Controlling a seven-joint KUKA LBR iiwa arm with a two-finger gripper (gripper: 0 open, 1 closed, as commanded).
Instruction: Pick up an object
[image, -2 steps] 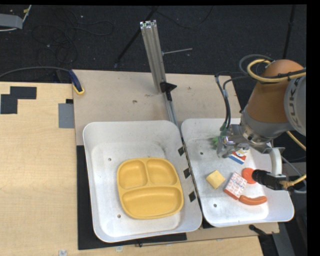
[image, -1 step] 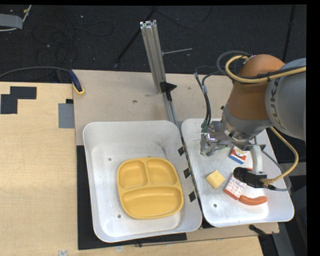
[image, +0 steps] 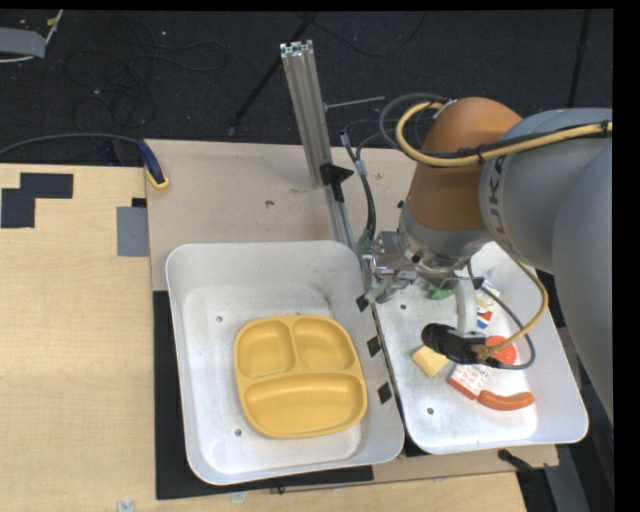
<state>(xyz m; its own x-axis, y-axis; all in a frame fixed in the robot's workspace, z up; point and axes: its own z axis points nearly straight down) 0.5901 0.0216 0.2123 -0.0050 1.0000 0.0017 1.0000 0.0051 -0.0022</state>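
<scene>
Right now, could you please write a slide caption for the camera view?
KUKA arm poised over the right bin of small items, with a yellow divided plate in the left bin.

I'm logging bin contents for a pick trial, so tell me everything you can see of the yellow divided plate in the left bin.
The yellow divided plate is a rounded rectangle, seemingly matte plastic, in an even mustard yellow. Raised ridges split it into three compartments: two smaller ones on the far side and one wide one on the near side, all empty. It lies flat, open side up, slightly askew, on the floor of the left bin, toward its near right part. Only the bin floor touches it.
</scene>
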